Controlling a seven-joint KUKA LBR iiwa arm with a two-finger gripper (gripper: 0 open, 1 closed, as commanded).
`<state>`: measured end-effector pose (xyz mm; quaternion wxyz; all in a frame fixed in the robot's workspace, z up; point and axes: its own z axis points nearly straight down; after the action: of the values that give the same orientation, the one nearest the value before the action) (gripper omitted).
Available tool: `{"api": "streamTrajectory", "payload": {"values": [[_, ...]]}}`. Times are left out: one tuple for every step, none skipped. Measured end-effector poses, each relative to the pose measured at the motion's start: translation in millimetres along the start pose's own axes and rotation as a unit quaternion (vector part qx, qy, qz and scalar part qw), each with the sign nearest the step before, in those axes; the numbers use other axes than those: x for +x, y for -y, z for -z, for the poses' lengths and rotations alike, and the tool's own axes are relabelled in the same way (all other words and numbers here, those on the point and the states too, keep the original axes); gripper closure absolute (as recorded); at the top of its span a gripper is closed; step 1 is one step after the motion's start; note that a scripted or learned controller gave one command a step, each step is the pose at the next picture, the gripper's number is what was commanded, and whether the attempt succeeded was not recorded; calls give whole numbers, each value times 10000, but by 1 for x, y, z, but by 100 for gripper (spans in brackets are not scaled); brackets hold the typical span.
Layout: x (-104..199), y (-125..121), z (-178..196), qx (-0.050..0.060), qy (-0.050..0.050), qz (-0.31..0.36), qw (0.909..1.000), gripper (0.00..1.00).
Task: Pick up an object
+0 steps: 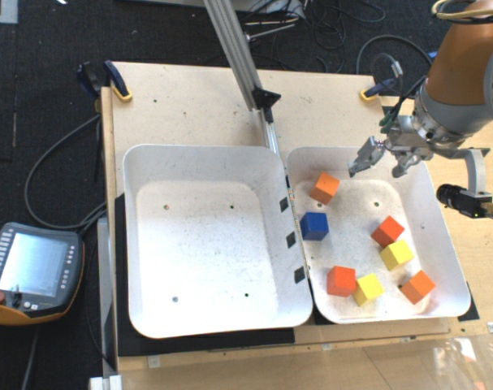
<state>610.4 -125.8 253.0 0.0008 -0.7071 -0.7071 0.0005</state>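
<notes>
Your end effector (384, 158), fingers spread and holding nothing, hovers at the right bin's (441, 210) upper edge. Nearest: orange cube (326, 188), just left-below it (light, rigid, likely smooth). Pinch two opposite flat faces, not corners.

no legible text, label or number anywhere on bench or bins

two white bins — the left bin (201, 234) lightly speckled, the right bin (441, 242) holding an orange cube (326, 188), a blue cube (314, 226), red cubes (387, 231) (340, 281), yellow cubes (396, 255) (368, 288) and another orange cube (418, 286). pale bench board (197, 104), yellow clamps (120, 93) — black floor (35, 80).
</notes>
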Motion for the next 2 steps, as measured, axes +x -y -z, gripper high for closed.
{"api": "streamTrajectory", "payload": {"values": [[-24,-28,-133,-2,-17,-11,10000,0],[28,-8,-158,-6,-6,30,10000,0]]}}
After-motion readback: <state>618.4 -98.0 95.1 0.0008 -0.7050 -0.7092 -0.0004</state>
